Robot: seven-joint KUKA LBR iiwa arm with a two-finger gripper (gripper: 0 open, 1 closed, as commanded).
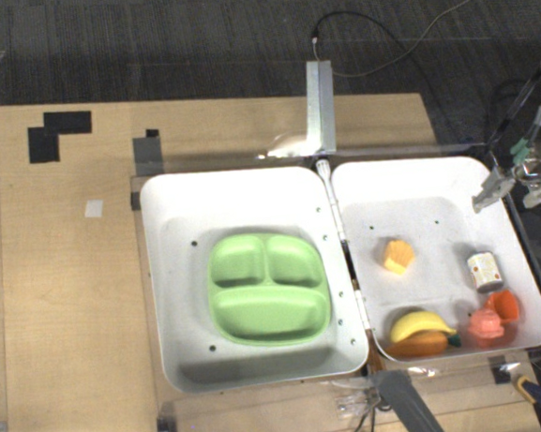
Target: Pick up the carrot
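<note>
The carrot [419, 345] is orange with a green stem end. It lies on its side at the front edge of the right bin [419, 188], tucked under a yellow banana [419, 324] that touches it. My gripper [512, 196] hangs over the bin's far right rim, well behind and to the right of the carrot. Its fingers [488, 193] stand apart and open with nothing between them.
In the right bin are a yellow wedge [398, 255], a small can [483, 271], an orange item [506, 305] and a pink item [486, 326], crowded near the carrot. The left bin [171, 266] holds a green divided plate [268, 287]. A ridge separates the bins.
</note>
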